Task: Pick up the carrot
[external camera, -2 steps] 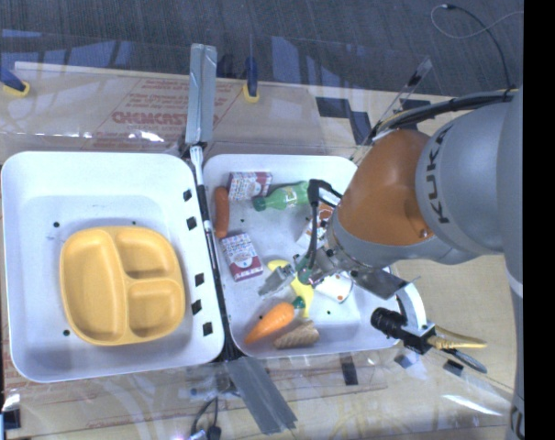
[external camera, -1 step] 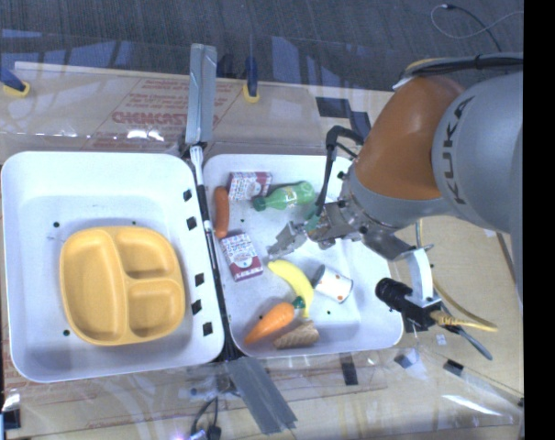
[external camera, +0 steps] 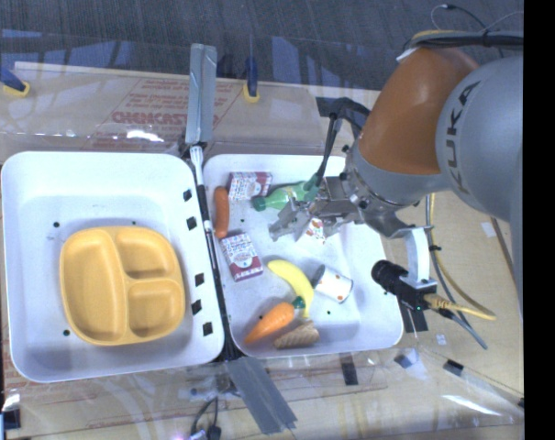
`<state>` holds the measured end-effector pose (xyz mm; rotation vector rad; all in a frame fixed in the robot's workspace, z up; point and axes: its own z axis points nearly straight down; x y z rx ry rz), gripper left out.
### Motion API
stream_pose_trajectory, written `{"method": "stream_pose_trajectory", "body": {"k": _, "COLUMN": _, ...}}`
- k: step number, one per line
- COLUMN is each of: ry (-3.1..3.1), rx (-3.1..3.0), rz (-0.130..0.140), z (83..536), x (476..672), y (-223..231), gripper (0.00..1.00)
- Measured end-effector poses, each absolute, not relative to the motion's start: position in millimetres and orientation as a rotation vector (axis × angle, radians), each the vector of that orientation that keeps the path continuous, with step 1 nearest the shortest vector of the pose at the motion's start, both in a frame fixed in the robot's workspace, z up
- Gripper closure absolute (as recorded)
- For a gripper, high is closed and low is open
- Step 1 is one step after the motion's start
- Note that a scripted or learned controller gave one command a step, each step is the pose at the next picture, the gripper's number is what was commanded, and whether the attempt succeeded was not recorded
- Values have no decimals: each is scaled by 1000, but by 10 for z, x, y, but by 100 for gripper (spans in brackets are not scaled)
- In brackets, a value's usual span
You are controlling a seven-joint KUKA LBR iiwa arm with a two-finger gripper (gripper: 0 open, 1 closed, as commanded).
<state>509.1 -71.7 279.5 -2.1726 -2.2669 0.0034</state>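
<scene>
The carrot point(external camera: 270, 322) is orange with a small green top. It lies slanted in the near part of the right bin point(external camera: 380, 324), between a yellow banana point(external camera: 294, 280) and a tan bread-like piece point(external camera: 297, 337). My gripper point(external camera: 297, 220) hangs over the middle of the same bin, well behind the carrot and apart from it. Its tip sits among a green object point(external camera: 283, 198) and a small white-and-red item point(external camera: 316, 233). Nothing can be made out in its grasp.
An orange sausage-like piece point(external camera: 222, 211) lies along the right bin's left wall. Two red packets point(external camera: 249, 185) point(external camera: 242, 256) and a white cup point(external camera: 335, 288) share that bin. The left bin point(external camera: 29, 191) holds a yellow compartment plate point(external camera: 121, 284). The arm's bulk point(external camera: 424, 126) overhangs the right side.
</scene>
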Motion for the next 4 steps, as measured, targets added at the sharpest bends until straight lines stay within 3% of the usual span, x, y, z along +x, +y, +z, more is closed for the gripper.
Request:
{"method": "stream_pose_trajectory", "body": {"k": 1, "ry": -2287, "rx": -2146, "rz": 7, "z": 1899, "x": 4918, "y": -607, "gripper": 0}}
{"method": "stream_pose_trajectory", "body": {"k": 2, "ry": -2234, "rx": -2206, "rz": 2, "z": 2432, "x": 5088, "y": -1361, "gripper": 0}}
{"method": "stream_pose_trajectory", "body": {"k": 3, "ry": -2361, "rx": -2066, "rz": 5, "z": 1935, "x": 4759, "y": -766, "gripper": 0}}
{"method": "stream_pose_trajectory", "body": {"k": 4, "ry": -2793, "rx": -1431, "rz": 1, "z": 904, "x": 4832, "y": -1097, "gripper": 0}}
